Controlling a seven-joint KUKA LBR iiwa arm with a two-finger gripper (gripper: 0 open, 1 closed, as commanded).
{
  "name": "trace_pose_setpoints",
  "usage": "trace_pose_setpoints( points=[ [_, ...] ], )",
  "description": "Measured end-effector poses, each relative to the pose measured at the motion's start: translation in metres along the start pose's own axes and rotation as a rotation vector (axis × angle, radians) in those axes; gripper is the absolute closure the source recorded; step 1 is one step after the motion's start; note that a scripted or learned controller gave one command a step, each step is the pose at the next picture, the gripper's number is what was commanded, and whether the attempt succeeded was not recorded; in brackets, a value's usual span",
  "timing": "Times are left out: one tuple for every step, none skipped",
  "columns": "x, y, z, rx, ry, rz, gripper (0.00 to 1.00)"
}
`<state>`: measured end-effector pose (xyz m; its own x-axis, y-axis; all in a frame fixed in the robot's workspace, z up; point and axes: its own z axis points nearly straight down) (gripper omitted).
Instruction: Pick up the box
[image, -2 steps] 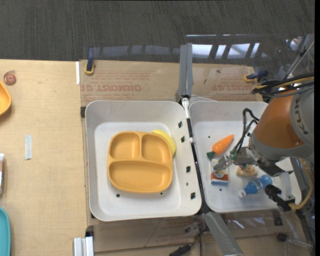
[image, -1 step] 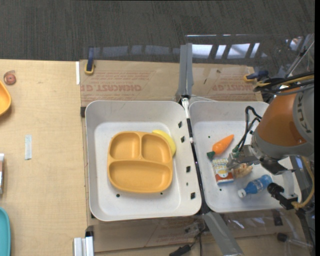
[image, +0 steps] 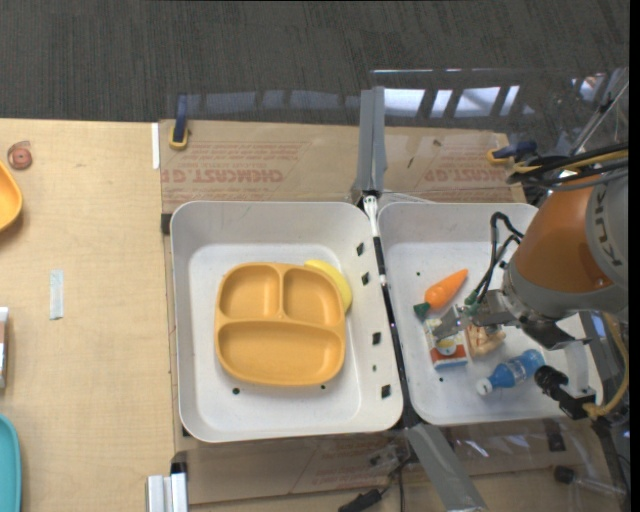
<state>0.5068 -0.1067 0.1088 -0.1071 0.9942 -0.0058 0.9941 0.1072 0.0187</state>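
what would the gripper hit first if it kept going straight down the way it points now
Most likely the box in the right bin: the gripper points down just over it, beside the carrot. Depth is hard to judge.

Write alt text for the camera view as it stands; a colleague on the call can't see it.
The gripper hangs low in the right bin, over a small box lying beside a carrot and a bottle. The left bin holds an orange divided tray.

- Two white bins
- One orange plate with three parts
- One yellow thing under the plate's edge
- One toy carrot
- One small box
- One blue bottle
- One robot arm
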Motion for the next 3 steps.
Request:
trace_pose_setpoints(
  points=[
    [0.0044,0.0031,0.0087,0.002,-0.004,0.076,0.00],
    [0.0024,0.0042,-0.0010,-0.002,-0.008,0.077,1.00],
    [0.0024,0.0042,-0.0010,-0.002,-0.008,0.077,0.00]
  ],
)
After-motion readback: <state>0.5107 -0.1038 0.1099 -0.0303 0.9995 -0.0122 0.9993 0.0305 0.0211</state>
